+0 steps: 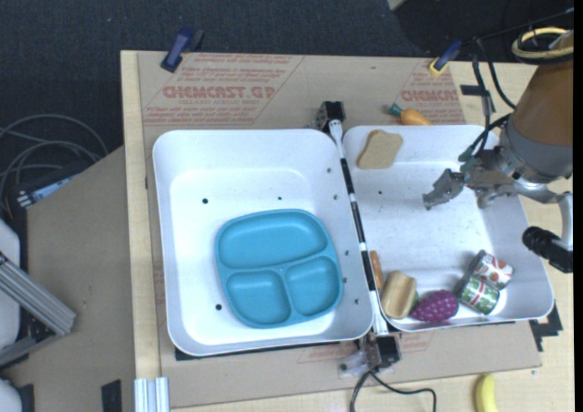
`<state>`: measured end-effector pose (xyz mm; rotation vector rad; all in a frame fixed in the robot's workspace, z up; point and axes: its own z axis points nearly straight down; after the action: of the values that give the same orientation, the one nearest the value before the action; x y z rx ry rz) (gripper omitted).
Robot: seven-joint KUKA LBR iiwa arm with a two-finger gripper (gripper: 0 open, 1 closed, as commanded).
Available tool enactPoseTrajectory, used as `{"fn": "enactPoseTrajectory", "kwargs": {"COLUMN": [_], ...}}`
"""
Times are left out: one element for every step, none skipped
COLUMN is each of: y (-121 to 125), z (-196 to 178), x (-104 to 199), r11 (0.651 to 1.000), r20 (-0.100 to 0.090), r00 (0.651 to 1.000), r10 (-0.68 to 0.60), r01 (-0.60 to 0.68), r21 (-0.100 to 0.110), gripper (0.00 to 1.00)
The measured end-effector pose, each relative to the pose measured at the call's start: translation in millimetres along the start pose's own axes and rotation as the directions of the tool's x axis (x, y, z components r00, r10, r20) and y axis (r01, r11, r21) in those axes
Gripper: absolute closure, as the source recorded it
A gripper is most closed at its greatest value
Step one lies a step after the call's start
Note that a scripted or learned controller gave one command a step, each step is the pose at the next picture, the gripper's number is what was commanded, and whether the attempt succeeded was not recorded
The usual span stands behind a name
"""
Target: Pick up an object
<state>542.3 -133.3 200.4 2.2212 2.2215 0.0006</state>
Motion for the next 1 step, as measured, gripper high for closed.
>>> {"fn": "enactPoseTrajectory", "kwargs": {"y": [71.5], "z": [35.1], "x": [-91.4], "r11": [1.0], "r20": [0.002], "r00": [1.0], "r10": [0.001], "r01": [-0.001], "r21": [0.001], "gripper": [0.0]}}
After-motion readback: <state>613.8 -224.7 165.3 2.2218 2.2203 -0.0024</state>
